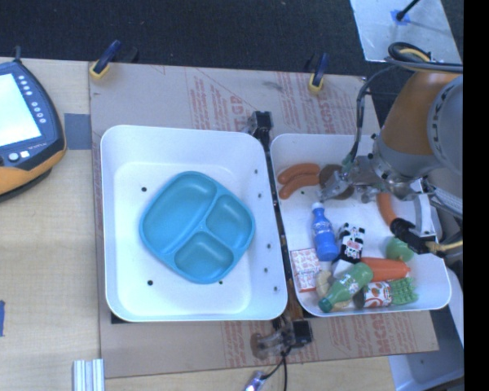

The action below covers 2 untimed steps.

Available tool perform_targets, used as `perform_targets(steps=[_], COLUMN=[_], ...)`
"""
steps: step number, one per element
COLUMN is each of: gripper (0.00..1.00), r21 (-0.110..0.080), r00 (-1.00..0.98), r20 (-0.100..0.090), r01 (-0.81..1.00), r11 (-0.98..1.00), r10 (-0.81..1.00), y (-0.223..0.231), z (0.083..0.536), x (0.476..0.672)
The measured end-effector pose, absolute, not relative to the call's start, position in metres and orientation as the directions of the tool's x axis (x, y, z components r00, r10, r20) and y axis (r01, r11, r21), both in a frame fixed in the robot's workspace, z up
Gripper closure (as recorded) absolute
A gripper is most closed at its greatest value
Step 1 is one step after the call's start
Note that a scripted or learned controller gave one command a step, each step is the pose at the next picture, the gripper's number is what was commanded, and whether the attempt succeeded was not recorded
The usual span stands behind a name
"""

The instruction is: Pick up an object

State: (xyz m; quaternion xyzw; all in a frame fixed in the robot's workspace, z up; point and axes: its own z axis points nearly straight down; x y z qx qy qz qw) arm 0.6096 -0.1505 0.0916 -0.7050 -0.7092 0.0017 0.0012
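The right bin (303, 147) holds a heap of toy food: two brown sausages (297, 178), a blue bottle (323, 233), a black-and-white cow figure (353, 243), an orange carrot (385, 267), a green bottle (346, 287), a small can (377, 295) and a red-and-white packet (305, 265). My gripper (341, 183) hangs low over the bin's upper middle, just right of the sausages. The arm's wrist covers its fingers, and nothing shows between them.
The left bin (114, 218) holds a blue divided plate (198, 226). A tablet pendant (16, 129) lies at the bench's far left. Clamps (104, 60) sit along the cardboard's back edge. The arm's grey and orange body (420, 120) overhangs the right bin's right side.
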Motion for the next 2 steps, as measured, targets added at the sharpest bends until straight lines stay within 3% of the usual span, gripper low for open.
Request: perform_targets(steps=[1, 2], gripper=[1.00, 0.00], r21=[-0.006, -0.006], r00=[-0.008, -0.008], r20=[-0.002, -0.002], r01=[1.000, 1.000], r11=[0.008, 0.008], r10=[1.000, 1.000], y=[-0.1518, -0.1518], z=[0.1020, 0.1020], x=[0.6096, 0.6095])
